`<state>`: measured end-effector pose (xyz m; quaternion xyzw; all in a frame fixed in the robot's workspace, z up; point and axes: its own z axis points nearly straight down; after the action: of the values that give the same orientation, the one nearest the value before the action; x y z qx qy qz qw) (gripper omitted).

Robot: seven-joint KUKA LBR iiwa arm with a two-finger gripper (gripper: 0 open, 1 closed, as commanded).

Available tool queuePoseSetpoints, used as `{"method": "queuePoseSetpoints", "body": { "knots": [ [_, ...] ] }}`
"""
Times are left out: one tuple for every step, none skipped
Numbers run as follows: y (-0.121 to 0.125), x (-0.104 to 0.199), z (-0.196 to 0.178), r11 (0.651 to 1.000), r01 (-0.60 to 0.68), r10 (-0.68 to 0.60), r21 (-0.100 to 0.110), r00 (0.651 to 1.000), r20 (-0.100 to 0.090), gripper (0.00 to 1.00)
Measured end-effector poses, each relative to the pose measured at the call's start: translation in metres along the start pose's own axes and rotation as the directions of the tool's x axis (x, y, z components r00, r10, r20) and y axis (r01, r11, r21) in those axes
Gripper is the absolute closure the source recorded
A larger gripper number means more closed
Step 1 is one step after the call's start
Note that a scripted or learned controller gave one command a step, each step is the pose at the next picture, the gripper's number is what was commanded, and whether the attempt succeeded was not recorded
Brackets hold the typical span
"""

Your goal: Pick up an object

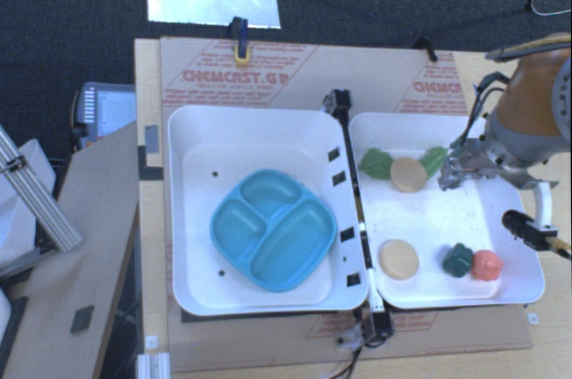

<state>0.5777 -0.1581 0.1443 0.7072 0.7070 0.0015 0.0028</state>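
The right bin [429, 297] holds several small items. A green leafy piece [375, 163], a tan disc [408, 175] and a second green piece [434, 158] lie along its far side. A pale round disc [399, 259], a dark green lump [458, 259] and a salmon-red ball [486, 265] sit near its front edge. My gripper [450, 173] hangs low over the right bin's far right part, just to the right of the second green piece and the tan disc. Nothing shows in its grasp.
The left bin [192, 279] holds a blue divided plate [273, 228]. A black clip strip [349, 189] runs along the seam between the two bins. The grey arm with its orange band [532, 96] comes in over the right bin's far right corner.
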Motion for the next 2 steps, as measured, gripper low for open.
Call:
{"method": "queuePoseSetpoints", "body": {
  "knots": [
    [0.011,0.001,-0.05,1.0,0.005,-0.005,-0.001,1.0,0.0,1.0],
    [0.013,0.001,-0.103,1.0,0.006,-0.006,-0.001,1.0,0.0,1.0]
  ]
}}
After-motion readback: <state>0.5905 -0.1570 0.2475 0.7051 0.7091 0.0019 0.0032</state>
